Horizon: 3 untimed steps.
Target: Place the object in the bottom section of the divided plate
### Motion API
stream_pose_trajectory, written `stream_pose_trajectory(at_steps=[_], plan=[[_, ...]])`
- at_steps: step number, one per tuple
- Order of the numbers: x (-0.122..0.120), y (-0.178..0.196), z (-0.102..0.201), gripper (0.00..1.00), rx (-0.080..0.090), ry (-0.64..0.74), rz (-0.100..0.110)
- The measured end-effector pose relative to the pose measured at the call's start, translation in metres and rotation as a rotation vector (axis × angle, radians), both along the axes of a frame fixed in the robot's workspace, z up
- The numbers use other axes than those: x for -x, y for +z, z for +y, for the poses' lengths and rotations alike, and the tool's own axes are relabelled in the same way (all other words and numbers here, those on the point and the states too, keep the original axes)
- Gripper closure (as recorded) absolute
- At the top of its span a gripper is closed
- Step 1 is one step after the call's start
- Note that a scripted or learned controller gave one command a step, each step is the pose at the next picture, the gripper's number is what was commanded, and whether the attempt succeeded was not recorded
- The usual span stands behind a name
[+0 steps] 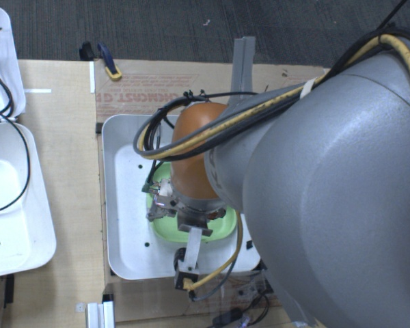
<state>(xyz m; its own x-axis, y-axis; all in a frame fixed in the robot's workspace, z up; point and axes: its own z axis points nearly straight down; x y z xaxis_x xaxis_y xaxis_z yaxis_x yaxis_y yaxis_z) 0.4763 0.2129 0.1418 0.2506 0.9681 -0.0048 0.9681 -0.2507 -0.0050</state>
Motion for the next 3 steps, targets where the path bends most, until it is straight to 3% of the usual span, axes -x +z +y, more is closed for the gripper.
stream_pose_trajectory(at_steps=[1,2,3], plan=[[-0.026,-0.042,0.019,0.0,-0.013,-0.453,-0.015],[0.0,-0.02,-0.042,0.0,0.004,-0.939,-0.003],[-0.024,0.066,-0.053,0.0,0.004,-1.07,-0.006]])
